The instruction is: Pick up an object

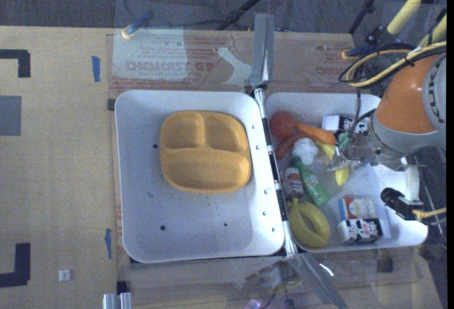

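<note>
My gripper [351, 147] hangs low over the middle of the right bin [408, 233], at the end of the grey and orange arm [408, 105] that comes in from the right. Just left of it lie an orange carrot [316, 134] and a red tomato [281, 123]. A small yellow piece [341, 175] sits right below the gripper. A green bottle [310, 182], a yellow banana-like ring [310, 222] and a small milk carton [360, 219] lie nearer the front of that bin.
The left bin [142, 215] holds a yellow divided plate [205, 151], upside toward its back half. A metal divider [261, 59] runs between the bins. A white object [305, 150] and a small can [292, 182] crowd the right bin's left side.
</note>
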You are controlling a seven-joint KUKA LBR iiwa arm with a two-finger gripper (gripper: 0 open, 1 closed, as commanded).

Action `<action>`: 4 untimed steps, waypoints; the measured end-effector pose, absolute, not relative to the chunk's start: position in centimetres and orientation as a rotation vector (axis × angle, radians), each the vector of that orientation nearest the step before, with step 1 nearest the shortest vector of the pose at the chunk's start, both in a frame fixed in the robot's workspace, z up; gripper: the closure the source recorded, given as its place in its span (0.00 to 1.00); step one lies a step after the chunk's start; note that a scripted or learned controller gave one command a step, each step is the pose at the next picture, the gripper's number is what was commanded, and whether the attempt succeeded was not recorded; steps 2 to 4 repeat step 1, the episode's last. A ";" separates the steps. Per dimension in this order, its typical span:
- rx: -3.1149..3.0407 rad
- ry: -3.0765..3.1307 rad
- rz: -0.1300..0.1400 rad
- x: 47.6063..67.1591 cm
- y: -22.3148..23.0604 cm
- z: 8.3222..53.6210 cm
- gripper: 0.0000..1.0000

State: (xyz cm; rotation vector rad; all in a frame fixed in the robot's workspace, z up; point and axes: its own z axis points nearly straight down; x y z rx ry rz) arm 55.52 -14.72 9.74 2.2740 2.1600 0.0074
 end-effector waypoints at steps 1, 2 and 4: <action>2.262 2.180 0.001 57.3 -9.1 19.7 1.00; 2.262 2.180 0.001 57.3 -9.1 19.7 1.00; 2.262 2.180 0.001 57.3 -9.1 19.7 1.00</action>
